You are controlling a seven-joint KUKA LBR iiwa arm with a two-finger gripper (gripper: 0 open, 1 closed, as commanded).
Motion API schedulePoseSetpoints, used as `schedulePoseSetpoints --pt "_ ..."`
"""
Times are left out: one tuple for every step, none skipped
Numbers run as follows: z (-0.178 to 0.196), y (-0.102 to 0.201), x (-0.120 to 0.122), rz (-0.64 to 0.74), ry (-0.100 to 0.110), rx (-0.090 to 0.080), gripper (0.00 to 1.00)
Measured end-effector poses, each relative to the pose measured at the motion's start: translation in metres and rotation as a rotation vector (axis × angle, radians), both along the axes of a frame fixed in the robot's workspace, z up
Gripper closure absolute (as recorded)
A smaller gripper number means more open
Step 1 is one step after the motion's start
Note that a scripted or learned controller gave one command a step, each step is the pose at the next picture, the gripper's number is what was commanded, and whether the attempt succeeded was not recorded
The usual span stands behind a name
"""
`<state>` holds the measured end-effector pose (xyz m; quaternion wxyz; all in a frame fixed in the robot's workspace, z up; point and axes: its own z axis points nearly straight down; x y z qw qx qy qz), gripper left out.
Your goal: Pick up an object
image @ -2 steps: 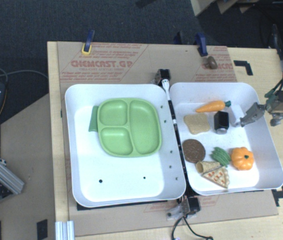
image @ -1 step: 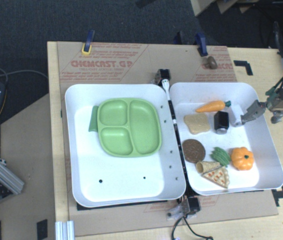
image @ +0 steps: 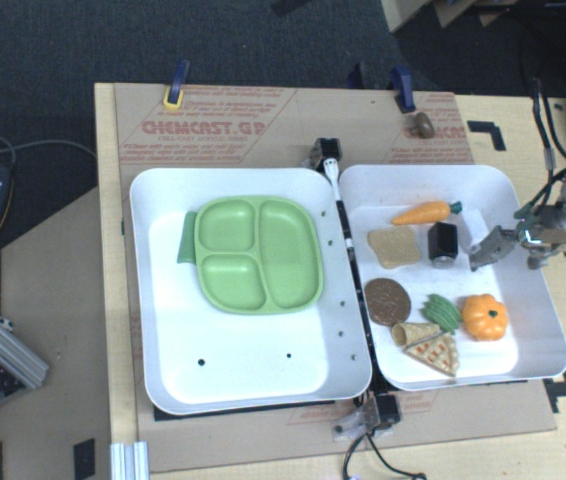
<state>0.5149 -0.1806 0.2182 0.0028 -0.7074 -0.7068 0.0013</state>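
Orange and plastic-looking, the pumpkin (image: pixel 485 317) is sitting at about four o'clock in the right bin (image: pixel 533 268), untouched. Around it the other candidates are lying loose: a carrot (image: pixel 423 212) at twelve o'clock, a black block (image: pixel 444 243) just below it, a slice of bread (image: pixel 394 247) at ten, a brown cookie (image: pixel 387 301) at eight, a green vegetable (image: pixel 442 311) and a waffle wedge (image: pixel 433 349) toward six. Nothing is being lifted yet, so the pick is all still to do. The gripper (image: pixel 487 251) is hovering at the bin's three o'clock side, near the black block, with nothing between its fingers; how wide it is standing I cannot tell. In the left bin (image: pixel 163 268) a green divided tray (image: pixel 259 254) is resting on the desk (image: pixel 123 128) side.
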Motion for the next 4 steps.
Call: schedulePoseSetpoints --pt "-0.048 0.006 -0.008 0.001 0.000 0.001 0.00" --pt "-0.094 0.000 -0.004 0.000 0.000 0.001 0.00" --pt "-0.131 0.001 -0.001 0.000 -0.013 -0.001 0.00" --pt "-0.120 0.000 -0.001 -0.001 -0.015 -0.003 1.00"
